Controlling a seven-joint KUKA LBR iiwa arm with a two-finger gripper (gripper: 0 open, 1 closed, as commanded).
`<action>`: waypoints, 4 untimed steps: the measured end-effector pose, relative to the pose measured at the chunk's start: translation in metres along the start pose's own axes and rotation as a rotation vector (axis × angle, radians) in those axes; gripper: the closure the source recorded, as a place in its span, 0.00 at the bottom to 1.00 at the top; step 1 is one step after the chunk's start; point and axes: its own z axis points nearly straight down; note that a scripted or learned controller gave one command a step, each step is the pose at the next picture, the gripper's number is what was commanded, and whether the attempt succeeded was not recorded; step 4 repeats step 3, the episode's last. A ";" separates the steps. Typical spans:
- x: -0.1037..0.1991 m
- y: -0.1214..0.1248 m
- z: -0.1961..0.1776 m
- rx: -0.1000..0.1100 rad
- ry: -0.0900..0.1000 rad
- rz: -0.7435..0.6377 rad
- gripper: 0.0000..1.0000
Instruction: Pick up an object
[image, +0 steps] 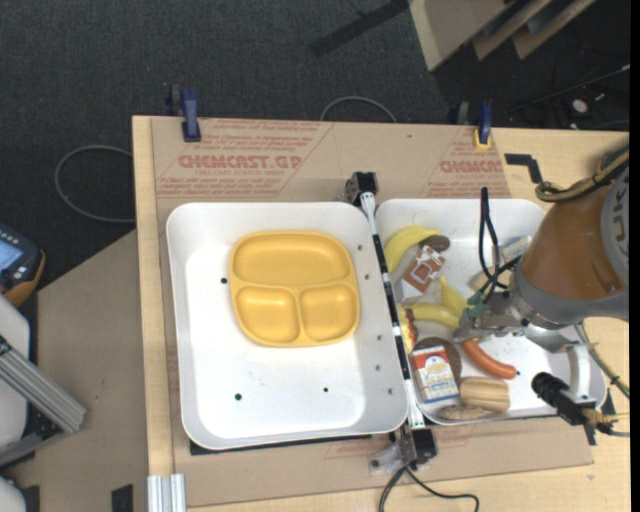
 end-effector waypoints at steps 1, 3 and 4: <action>0.009 -0.008 -0.077 -0.001 0.000 -0.003 1.00; 0.135 -0.001 -0.150 0.000 0.004 -0.007 1.00; 0.135 -0.001 -0.150 0.000 0.004 -0.007 1.00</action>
